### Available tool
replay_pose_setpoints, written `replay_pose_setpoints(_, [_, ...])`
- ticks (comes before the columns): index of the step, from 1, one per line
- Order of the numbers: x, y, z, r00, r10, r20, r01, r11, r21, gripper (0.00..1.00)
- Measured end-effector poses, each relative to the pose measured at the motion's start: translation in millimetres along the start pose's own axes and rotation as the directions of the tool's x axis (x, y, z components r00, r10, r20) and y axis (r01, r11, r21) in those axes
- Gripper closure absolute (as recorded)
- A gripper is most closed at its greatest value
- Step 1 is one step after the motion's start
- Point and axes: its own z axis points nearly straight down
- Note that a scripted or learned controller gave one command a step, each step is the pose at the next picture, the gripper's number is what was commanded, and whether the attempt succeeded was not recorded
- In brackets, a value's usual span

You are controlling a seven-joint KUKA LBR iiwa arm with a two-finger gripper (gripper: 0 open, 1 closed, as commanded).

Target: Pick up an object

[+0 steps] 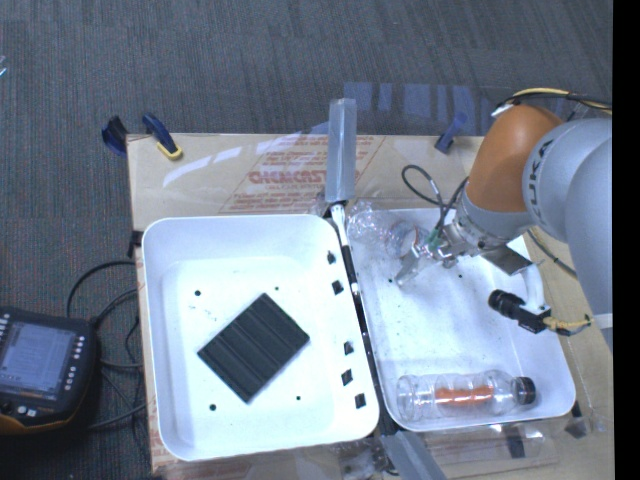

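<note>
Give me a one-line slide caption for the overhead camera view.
Gripper poised low in the right bin near a crumpled clear bottle; black pad in the left bin.

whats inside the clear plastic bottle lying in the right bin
The clear plastic bottle, lying on its side near the front wall of the right white bin, holds something orange-red along its middle. What that is cannot be told; its dark cap end hides nothing more.
</note>
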Motion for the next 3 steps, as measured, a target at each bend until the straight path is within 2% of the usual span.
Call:
replay_pose_setpoints(1, [9,2,1,1.0,-0.028,-0.001,0.028,1.0,0.0,0.0])
replay_pose_setpoints(2, [8,1,-7,1.0,-0.026,-0.005,0.026,1.0,0.006,1.0])
replay_pose_setpoints(3, [8,1,-15,1.0,-0.025,-0.007,0.025,1.0,0.008,1.0])
